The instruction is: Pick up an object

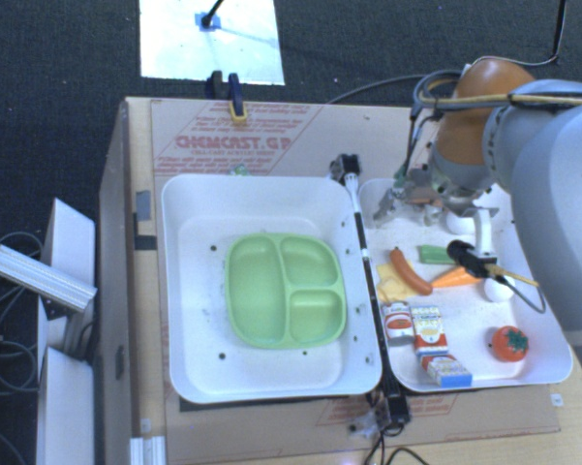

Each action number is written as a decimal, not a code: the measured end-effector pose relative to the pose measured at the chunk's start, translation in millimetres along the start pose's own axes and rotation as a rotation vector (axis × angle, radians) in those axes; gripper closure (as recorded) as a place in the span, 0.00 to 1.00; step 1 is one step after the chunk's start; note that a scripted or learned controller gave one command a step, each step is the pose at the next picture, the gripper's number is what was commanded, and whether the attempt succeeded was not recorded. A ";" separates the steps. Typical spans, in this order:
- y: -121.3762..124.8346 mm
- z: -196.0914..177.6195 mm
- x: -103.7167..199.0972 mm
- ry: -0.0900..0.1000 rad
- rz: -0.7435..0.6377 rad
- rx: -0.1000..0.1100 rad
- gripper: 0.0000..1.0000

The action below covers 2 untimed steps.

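The gripper (404,201) sits low over the far end of the right bin (470,337). Whether it is released or clenched cannot be told, and nothing shows in its grasp. Just nearer the camera lie a red sausage (409,269), a green stick (433,254) and a carrot (455,279), close together. The sausage looks the easiest pick: centre over it and close across its width, clear of the cheese slice (391,286) alongside.
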<state>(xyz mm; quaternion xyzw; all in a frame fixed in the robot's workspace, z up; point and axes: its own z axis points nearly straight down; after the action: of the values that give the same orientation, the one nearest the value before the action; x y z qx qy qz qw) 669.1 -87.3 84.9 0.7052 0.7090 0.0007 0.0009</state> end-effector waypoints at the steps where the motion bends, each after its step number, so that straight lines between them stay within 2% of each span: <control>1: -0.1 0.0 -0.7 0.000 0.000 0.000 0.00; 2: -0.1 -0.4 -10.4 -0.001 0.004 -0.001 0.00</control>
<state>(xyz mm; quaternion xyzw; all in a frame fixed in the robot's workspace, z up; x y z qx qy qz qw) 669.1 -97.7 85.3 0.7066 0.7076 0.0006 0.0015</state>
